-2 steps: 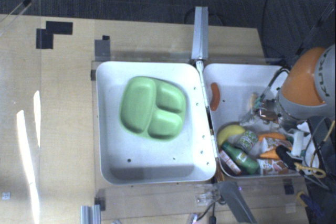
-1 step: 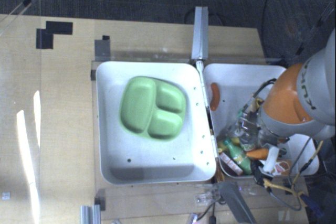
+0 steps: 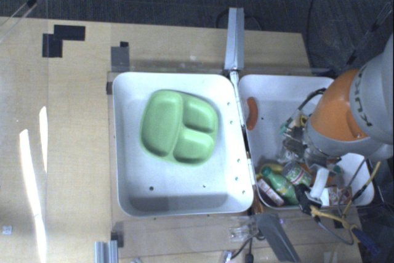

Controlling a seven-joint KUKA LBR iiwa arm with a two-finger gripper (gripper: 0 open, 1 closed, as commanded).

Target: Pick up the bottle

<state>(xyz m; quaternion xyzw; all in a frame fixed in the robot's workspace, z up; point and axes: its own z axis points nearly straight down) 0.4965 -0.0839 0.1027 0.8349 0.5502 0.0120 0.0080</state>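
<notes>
The arm's fingers (image 3: 294, 164), whose state cannot be told amid the clutter, hang low in the right bin (image 3: 271, 92), with the green bottle (image 3: 278, 184) lying just below-left of them, near the bin's front wall.

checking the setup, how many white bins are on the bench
2. The left bin holds a green divided plate; the right bin holds the clutter under the arm, which hides part of it.

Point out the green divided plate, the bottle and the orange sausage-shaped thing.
green divided plate (image 3: 179, 127): camera view, left bin, on its central ridge.
bottle (image 3: 278, 185): camera view, right bin's near corner, on its green body.
orange sausage-shaped thing (image 3: 252, 113): camera view, right bin, on its middle.
</notes>
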